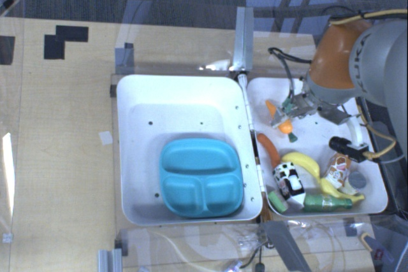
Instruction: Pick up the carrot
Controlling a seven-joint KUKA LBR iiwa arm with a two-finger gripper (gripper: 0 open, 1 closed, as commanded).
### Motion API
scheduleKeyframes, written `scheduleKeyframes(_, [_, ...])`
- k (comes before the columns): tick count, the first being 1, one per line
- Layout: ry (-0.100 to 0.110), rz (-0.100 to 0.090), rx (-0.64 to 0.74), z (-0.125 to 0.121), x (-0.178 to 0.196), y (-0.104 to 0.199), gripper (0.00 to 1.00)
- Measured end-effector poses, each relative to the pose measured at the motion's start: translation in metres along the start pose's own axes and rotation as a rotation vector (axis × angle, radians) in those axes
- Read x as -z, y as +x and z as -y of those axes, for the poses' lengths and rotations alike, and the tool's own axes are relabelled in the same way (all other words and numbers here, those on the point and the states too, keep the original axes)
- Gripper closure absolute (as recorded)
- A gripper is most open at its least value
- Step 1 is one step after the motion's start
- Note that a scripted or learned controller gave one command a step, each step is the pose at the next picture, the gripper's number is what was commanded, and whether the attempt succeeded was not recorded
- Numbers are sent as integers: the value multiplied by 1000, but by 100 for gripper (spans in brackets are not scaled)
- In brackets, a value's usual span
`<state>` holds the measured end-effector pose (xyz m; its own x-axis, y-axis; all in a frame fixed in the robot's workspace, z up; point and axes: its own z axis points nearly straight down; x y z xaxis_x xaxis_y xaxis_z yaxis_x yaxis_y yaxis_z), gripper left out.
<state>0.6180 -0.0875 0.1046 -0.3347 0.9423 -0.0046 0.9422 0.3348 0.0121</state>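
Note:
The carrot (285, 127) is a small orange piece with a green tip, lying in the upper left of the right bin (376, 200). A second small orange bit (272, 109) sits just up and left of it. My gripper (292, 107) hangs low over the bin, directly above the carrot and right beside the orange bit. The grey arm with its orange band (335, 60) reaches in from the right.
Below the carrot, the right bin holds a red-orange sausage (269, 150), a banana (305, 164), a black-and-white toy (290, 180), a green bottle (322, 202) and a small brown-capped bottle (340, 165). A blue divided plate (201, 176) lies in the left bin (137, 137).

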Motion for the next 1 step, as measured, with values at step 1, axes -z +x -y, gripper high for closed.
scheduleKeyframes(1, [5, -2, -93, -79, 151, 73, 100])
